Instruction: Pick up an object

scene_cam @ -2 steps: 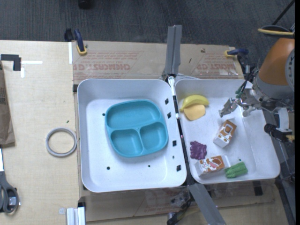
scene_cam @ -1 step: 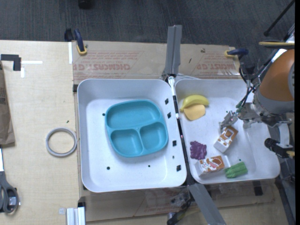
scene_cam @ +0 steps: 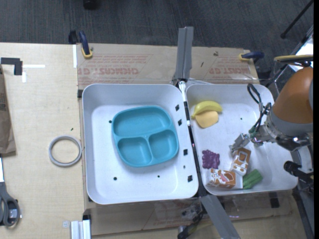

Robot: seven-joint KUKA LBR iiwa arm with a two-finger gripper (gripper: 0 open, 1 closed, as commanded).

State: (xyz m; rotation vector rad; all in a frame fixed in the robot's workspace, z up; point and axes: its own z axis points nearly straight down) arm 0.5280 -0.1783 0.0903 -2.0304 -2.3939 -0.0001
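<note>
— Dark carpet runs along the far side, and the pale wooden surface [scene_cam: 40, 108] carries a cardboard sheet [scene_cam: 164, 66] with two white bins on it. What do they hold?

— Going by size: the left bin [scene_cam: 94, 148] has a teal divided plate [scene_cam: 145, 136]. The right bin [scene_cam: 269, 180] has the small things: a yellow banana [scene_cam: 207, 106] with a yellow-orange lump [scene_cam: 207, 119] touching its near edge, a purple grape bunch [scene_cam: 210, 159], an orange-and-white carton [scene_cam: 240, 161], a brown patterned packet [scene_cam: 223, 178] and a green piece [scene_cam: 252, 178]. A ring of tape [scene_cam: 65, 150] lies on the surface left of the bins.

— And the arm?

— It reaches in from the right, and the claw [scene_cam: 241, 142] is low over the right bin. I cannot tell how its fingers are set; they blur into metal.

— How far along is the pick?

— Nothing looks lifted, so I judge the grasp itself is not yet done. The carton lies just beside the claw's tip, on its near side, possibly touching. The packet and green piece lie a little nearer to us, the grapes to the left, and the banana well off towards the far left.
</note>
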